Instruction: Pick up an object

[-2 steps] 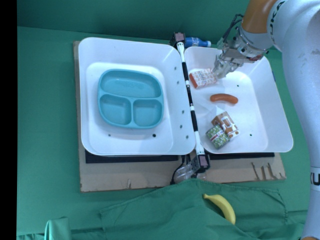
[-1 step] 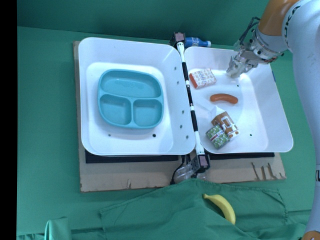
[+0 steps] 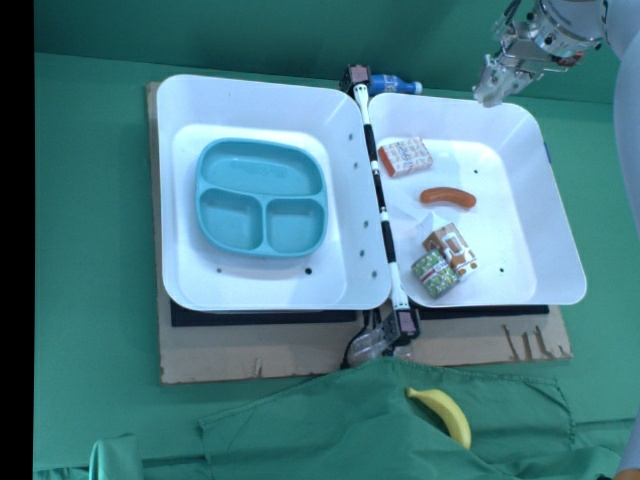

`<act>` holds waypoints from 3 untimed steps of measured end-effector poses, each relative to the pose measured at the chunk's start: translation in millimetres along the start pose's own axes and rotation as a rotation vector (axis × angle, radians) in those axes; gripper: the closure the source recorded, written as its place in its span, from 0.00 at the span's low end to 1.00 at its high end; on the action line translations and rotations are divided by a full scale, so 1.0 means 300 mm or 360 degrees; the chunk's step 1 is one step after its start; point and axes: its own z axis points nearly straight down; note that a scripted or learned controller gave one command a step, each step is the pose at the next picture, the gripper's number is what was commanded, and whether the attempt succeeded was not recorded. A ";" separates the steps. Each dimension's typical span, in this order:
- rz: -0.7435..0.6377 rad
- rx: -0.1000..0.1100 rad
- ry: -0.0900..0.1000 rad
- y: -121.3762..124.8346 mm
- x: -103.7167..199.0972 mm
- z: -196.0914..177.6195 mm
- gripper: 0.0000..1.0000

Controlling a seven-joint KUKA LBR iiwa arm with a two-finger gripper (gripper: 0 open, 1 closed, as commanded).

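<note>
Hand point(image 3: 492, 92) above right bin's far rim, sausage point(image 3: 448, 197) well below-left

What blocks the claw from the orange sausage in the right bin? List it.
Nothing visible. The claw hangs above the far rim of the right shallow white bin; the orange sausage lies alone on the bin floor, apart from the small red-and-white carton and the two little cartons nearer the camera.
</note>
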 end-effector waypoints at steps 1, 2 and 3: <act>0.0008 0.0039 0.0006 -0.019 -0.080 0.330 1.00; 0.0007 0.0023 0.0004 -0.060 -0.078 0.241 1.00; 0.0004 0.0017 0.0000 -0.009 -0.076 0.260 1.00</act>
